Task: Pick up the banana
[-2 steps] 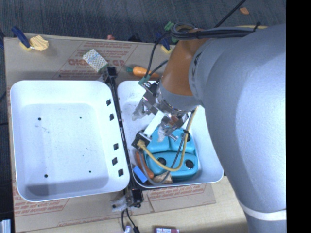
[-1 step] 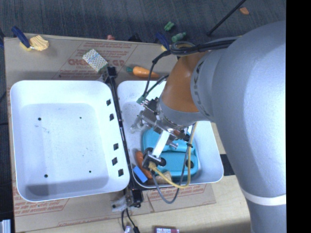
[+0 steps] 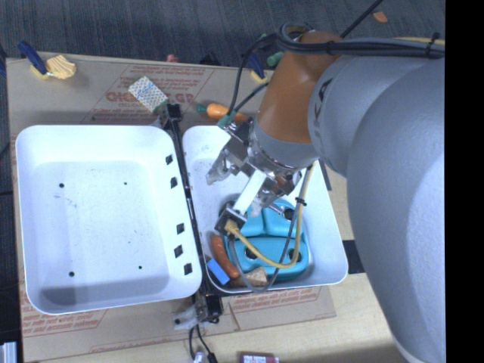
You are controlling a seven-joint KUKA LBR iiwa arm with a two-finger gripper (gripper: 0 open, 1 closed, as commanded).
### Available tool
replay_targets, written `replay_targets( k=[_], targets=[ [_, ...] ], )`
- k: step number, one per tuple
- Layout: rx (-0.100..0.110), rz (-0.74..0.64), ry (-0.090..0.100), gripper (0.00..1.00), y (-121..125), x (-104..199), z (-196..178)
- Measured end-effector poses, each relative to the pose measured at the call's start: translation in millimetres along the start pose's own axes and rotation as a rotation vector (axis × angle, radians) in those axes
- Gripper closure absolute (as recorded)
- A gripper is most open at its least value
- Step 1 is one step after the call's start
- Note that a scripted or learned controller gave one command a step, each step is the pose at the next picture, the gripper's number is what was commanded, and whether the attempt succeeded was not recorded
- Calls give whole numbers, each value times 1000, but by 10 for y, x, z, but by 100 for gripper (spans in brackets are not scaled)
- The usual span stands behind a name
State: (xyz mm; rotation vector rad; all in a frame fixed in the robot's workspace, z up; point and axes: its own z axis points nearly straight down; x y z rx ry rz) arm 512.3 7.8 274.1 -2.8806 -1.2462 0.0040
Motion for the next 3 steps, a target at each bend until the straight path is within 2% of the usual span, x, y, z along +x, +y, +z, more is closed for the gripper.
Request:
replay_targets(
  k=[1, 2, 3],
  targets=[
    [2, -200, -2, 0, 644, -716, 718],
    [2, 202, -1, 0, 637, -101, 830],
    [2, 31, 0, 0, 822, -716, 1572]
  ],
)
